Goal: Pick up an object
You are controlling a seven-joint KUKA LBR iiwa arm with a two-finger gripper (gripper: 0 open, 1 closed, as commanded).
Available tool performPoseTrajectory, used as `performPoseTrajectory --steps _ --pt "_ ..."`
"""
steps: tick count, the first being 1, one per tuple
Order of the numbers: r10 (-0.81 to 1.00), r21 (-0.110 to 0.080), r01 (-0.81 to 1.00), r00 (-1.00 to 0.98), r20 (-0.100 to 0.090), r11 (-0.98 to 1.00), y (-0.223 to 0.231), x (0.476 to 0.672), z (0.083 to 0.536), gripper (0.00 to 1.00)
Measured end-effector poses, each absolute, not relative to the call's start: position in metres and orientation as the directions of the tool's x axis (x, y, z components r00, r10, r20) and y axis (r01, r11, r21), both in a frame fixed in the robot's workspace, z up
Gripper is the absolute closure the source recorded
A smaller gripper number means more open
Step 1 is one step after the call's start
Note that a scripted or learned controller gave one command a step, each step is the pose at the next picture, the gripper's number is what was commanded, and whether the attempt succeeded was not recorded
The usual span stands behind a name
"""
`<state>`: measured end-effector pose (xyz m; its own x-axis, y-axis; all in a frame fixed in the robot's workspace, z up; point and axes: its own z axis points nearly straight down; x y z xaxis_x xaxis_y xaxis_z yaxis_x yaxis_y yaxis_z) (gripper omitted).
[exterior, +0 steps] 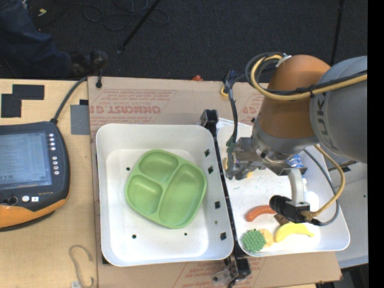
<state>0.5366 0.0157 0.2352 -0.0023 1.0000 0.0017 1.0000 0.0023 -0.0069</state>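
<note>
My gripper (236, 171) hangs low over the left side of the right bin (339, 240), close to the wall between the two bins. Nothing shows between it and the bin floor. Toward the front of that bin lie an orange-red sausage-shaped toy (258, 213), a yellow banana (293, 232) and a green bumpy round toy (253, 240). All three lie in front of the gripper and apart from it. A small blue thing (294, 161) peeks out from under the arm's wrist, mostly hidden.
A green divided plate (166, 186) lies in the left bin (114, 233). Left of the bins a tablet-like pendant (27, 167) rests on the bench. The big grey and orange arm (306, 110) covers the back of the right bin.
</note>
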Motion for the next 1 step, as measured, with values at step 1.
performPoseTrajectory --steps 1 --pt "1.000 -0.004 1.000 -0.001 0.000 0.001 0.0163 0.5435 0.2353 1.00"
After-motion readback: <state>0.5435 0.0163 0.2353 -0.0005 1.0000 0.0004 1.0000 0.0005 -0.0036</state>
